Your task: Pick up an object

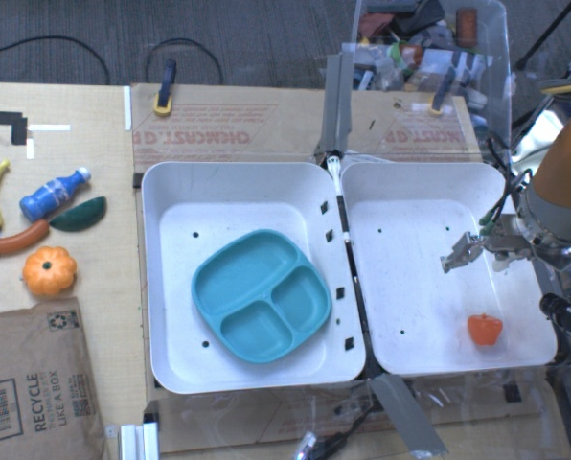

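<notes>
Now you see the approach step: the gripper (pixel 461 254), fingers spread and empty, hangs in the right bin (pixel 400 185), needing descent toward the near orange object (pixel 485 329).

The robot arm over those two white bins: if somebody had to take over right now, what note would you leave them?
End effector: hanging above the right bin, with nothing between its fingers.
Job's things: a small orange-red object lies on the right bin's floor near the front right corner, below and apart from the end effector. A blue divided plate lies flat in the left bin.
Done: nothing picked up yet.
Left: lower onto one object, probably the orange-red one since it is nearest, close on it and lift.
</notes>
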### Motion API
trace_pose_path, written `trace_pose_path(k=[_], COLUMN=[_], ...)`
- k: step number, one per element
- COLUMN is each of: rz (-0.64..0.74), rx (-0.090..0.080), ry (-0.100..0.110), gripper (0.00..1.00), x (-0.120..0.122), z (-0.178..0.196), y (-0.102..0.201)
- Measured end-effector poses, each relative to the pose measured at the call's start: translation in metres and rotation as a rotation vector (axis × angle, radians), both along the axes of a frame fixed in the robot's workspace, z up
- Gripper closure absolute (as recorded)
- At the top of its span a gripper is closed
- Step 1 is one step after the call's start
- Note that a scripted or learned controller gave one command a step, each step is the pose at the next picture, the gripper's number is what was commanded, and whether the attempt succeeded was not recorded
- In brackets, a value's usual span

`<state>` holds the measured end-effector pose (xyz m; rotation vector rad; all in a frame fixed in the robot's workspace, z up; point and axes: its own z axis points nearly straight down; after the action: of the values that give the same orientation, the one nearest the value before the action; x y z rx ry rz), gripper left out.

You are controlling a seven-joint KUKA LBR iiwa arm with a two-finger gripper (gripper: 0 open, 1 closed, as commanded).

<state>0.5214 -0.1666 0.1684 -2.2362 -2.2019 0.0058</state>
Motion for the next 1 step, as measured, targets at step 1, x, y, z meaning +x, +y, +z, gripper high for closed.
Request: trace_pose_path(k=[1], rz=[0.055], rx=[0.007], ry=[0.003], gripper=[0.0], x=[-0.0404], z=[-0.0749], y=[-0.0497])
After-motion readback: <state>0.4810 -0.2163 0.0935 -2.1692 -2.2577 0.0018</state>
